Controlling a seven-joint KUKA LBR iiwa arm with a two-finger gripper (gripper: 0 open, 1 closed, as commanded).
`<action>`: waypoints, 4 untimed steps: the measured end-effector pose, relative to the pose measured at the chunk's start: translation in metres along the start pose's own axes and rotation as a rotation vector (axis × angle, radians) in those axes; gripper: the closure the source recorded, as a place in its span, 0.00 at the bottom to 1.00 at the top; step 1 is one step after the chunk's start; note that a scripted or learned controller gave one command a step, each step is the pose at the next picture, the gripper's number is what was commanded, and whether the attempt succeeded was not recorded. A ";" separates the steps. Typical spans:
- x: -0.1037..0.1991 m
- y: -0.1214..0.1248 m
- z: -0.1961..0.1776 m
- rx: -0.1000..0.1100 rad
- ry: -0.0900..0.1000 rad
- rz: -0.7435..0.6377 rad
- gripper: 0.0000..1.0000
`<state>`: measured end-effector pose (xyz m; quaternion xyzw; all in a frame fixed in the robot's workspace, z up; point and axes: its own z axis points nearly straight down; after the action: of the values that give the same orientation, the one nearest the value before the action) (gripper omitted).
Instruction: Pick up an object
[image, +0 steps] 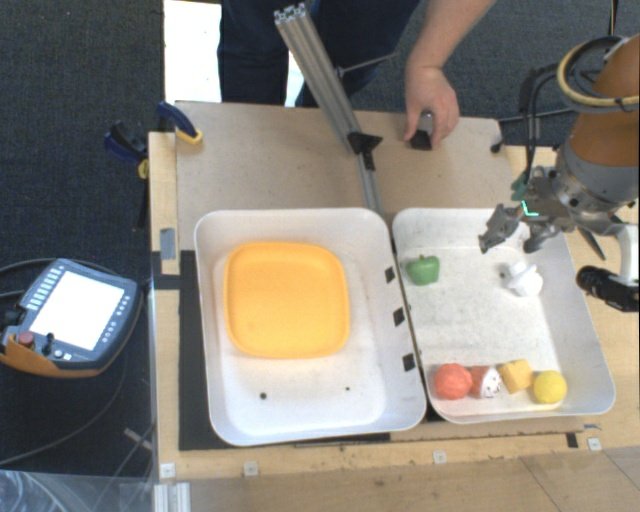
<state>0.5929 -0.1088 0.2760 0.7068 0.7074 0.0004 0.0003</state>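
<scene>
Camera view. A tan surface (270, 160) stands on dark carpet and carries two shallow white bins side by side. The left bin (300, 410) holds a square orange plate (287, 299) lying flat in its upper half. The right bin (470, 300) holds six small objects: a green pepper-shaped piece (424, 269) near its upper left corner, a white object (521, 279) toward its upper right, and along the near edge a row made up of a red-orange ball (452, 380), a small white die-like piece (489, 382), a yellow-orange block (516, 375) and a yellow ball (548, 387). The row's members lie close together, well apart from the green piece.

The grey arm enters from the right, its orange band (605, 140) above the wrist. The end effector (518, 233) hangs over the upper right part of the right bin, just above and beside the white object; its two fingers stand apart, with nothing between them.

A person's hand (432, 100) rests on the far edge of the surface. A slanted metal rail (325, 85) crosses the far side. A handheld control pendant (65, 318) lies on the carpet at left.
</scene>
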 end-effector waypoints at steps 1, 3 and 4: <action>0.000 0.000 0.000 0.000 0.000 0.000 0.00; 0.004 0.000 0.110 0.004 0.000 0.000 0.00; 0.014 -0.005 0.163 0.005 0.000 0.001 0.00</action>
<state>0.5881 -0.0948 0.1134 0.7070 0.7072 -0.0011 -0.0015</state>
